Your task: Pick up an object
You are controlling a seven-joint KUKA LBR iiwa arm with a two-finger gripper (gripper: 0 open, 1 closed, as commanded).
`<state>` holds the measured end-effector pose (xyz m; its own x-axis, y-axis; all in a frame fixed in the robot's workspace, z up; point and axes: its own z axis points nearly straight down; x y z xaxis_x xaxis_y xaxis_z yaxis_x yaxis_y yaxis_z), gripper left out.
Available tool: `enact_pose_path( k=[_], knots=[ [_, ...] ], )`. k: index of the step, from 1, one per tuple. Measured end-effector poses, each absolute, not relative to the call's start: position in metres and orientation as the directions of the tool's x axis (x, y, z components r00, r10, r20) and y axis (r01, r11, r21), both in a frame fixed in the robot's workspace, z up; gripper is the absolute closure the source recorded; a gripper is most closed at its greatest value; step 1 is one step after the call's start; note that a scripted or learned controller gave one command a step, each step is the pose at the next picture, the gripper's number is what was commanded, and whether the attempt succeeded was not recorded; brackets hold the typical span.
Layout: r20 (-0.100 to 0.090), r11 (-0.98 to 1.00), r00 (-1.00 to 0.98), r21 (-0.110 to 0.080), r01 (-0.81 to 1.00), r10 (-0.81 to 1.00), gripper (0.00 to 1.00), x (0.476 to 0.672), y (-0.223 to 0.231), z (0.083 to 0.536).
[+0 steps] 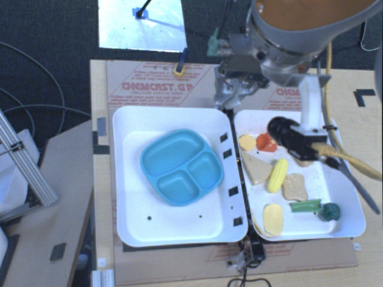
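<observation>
Bench with two white bins (pixel 125 178): left held blue divided plate (pixel 181 166); gripper (pixel 230 97) (jaw state indiscernible) sat above the bins' divider.

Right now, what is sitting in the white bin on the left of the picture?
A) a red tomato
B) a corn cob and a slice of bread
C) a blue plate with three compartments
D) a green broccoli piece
C: the left bin holds the blue divided plate, while the corn cob, bread slice, broccoli and tomato all lie in the right bin.
</observation>
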<state>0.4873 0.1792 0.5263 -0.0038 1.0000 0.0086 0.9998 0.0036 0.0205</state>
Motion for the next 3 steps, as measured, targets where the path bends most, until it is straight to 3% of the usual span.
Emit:
enact_pose_path(
  k=[1,2,3],
  knots=[
    [-0.002,-0.003,0.003,-0.003,1.0,1.0,1.0,0.486,0.143,0.45],
    [-0.004,0.002,-0.002,-0.012,1.0,1.0,1.0,0.507,0.175,0.288],
    [0.001,-0.001,0.001,0.009,1.0,1.0,1.0,0.576,0.15,0.332]
  ],
)
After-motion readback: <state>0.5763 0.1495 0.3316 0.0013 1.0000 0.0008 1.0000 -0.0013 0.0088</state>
